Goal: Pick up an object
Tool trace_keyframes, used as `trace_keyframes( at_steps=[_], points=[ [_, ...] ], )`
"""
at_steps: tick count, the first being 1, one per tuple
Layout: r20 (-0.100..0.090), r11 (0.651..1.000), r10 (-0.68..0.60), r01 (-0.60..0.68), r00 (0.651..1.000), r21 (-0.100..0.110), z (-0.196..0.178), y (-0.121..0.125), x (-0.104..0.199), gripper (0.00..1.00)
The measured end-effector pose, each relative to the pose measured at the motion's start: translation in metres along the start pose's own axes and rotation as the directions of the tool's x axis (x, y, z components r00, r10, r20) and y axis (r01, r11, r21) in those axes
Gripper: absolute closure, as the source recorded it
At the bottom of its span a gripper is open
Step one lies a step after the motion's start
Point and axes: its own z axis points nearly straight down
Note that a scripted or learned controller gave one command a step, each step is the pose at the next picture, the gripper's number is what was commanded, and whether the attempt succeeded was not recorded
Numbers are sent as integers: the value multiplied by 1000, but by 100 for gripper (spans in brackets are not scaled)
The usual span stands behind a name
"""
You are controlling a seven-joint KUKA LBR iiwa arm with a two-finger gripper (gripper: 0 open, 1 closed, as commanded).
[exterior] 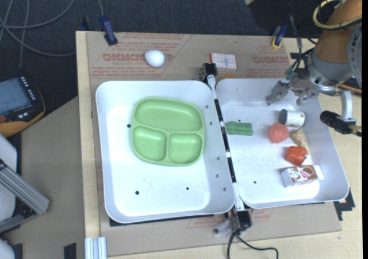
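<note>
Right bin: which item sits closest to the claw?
The white cylinder, lying just below the claw. The pink ball, red piece, carton and green bar lie farther off.

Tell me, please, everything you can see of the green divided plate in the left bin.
The green divided plate is pale green, looks like matte plastic, and has rounded corners. It has one wide compartment at the far side and two smaller ones nearer the camera. It lies flat, right side up, on the floor of the left bin, and its compartments hold nothing.
</note>
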Motion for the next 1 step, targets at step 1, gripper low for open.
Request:
trace_keyframes(
  at_steps=[1],
  points=[
    [-3,1000,0,0,1000,5,42,-43,25,0]
  ],
)
